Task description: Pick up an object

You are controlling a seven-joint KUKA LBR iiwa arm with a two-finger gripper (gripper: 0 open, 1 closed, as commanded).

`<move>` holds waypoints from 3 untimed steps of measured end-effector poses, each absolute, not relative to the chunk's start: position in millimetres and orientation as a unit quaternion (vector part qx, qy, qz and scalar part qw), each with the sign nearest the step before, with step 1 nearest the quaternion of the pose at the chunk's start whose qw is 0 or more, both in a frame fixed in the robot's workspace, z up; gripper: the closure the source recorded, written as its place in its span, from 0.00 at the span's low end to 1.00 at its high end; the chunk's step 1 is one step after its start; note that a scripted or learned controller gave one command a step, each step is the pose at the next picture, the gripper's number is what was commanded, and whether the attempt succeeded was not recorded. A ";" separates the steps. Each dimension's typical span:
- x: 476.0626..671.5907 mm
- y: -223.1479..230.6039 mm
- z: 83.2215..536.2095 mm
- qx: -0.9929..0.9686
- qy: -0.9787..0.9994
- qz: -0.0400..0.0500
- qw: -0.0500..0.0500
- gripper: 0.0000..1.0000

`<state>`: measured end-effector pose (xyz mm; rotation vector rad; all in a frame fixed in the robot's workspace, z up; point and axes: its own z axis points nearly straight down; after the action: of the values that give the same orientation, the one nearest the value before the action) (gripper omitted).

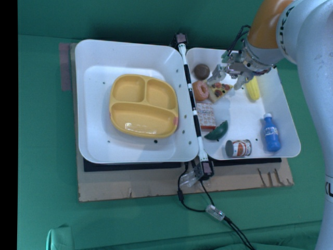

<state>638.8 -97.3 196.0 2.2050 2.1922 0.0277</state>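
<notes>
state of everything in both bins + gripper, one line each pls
yellow divided plate: flat in the left bin, right way up.
gripper: open, over the pizza slice, holding nothing.
doughnut: lying flat.
brown ball: resting free.
corn cob: lying down.
blue bottle: on its side, cap on.
can: on its side.
red-and-white packet: lying flat.
green wedge: lying beside the packet.

You get bright, even overhead light with soft, short shadows. The two white bins run close to overexposed, washing out their rims. Detail is slightly soft everywhere, and small items at right centre of the frame look mildly blurred.
</notes>
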 end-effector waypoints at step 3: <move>701.5 -112.5 189.6 0.707 0.707 -0.001 -0.002 0.00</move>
<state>701.5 -112.5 189.6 2.2251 2.2229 -0.0044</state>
